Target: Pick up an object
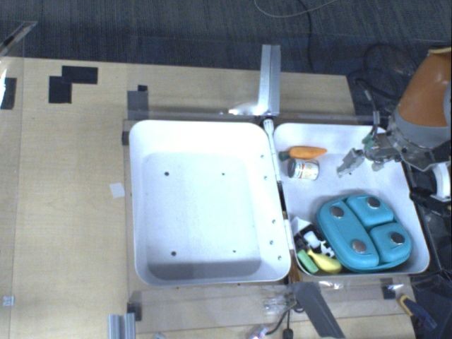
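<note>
In the right bin (332, 189), my gripper (364, 162) hangs over the bin's far right part, its fingers spread open with nothing between them. To its left lie an orange carrot (308, 152) and, just in front of that, a small jar (305, 169) on its side. A large blue tray-like toy (364, 232) with several rounded lobes fills the bin's near right corner. A yellow banana (323, 261), a green piece (304, 260) and a black-and-white item (311, 241) crowd the near left corner.
The left bin (205, 200) is beside the right one, split from it by a metal divider (271, 83). Cables run at the far right by the arm (427, 104). Bare white floor lies between the jar and the blue toy.
</note>
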Motion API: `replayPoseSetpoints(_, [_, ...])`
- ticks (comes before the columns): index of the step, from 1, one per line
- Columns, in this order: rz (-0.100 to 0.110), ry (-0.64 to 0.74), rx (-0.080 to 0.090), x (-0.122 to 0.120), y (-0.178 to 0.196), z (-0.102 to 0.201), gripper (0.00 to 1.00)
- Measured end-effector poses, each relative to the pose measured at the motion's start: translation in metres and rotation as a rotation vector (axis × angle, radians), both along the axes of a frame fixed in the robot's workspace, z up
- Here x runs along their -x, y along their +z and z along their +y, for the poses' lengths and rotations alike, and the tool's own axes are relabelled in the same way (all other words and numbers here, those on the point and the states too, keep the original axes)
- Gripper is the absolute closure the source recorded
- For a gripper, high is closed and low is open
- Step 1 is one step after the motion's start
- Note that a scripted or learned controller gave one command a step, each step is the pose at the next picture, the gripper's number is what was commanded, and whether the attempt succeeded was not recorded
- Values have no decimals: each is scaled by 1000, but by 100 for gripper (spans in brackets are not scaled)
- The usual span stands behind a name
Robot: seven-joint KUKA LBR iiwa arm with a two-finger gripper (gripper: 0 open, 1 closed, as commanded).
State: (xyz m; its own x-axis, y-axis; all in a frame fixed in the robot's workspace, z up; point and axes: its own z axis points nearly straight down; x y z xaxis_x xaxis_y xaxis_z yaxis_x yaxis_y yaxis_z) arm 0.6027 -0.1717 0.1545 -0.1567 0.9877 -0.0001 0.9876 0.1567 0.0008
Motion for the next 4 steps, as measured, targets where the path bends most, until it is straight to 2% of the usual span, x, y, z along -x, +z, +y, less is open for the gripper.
replayPoseSetpoints(1, [-3, 339, 1, -38, -22, 82, 0])
replayPoseSetpoints(2, [-13, 287, 3, -56, -64, 77, 0])
replayPoseSetpoints(3, [-11, 290, 2, -57, -56, 77, 100])
replayPoseSetpoints(4, [-2, 38, 1, -68, 29, 110, 100])
